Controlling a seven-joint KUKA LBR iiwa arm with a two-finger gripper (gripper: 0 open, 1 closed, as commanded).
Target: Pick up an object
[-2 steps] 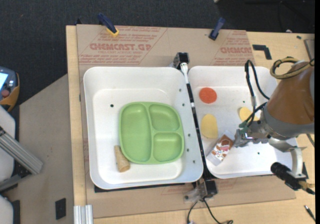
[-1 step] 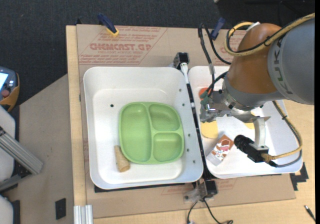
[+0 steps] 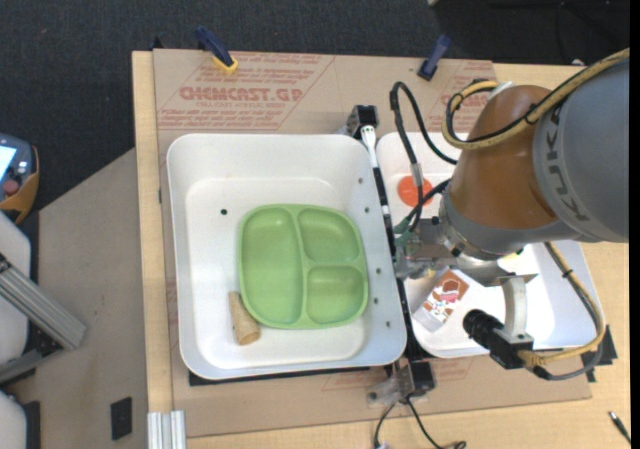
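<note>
Cardboard-covered bench (image 3: 250,87) carries two white bins. A small red-and-white packet (image 3: 441,301) lies in the right bin (image 3: 570,309), just below the gripper (image 3: 418,255), whose finger state cannot be told. A green divided plate (image 3: 301,265) and cork (image 3: 243,319) occupy the left bin (image 3: 200,237).

One fixed camera looks down at a slant on both bins (image 3: 185,237); the arm (image 3: 560,167) enters from the right.
</note>
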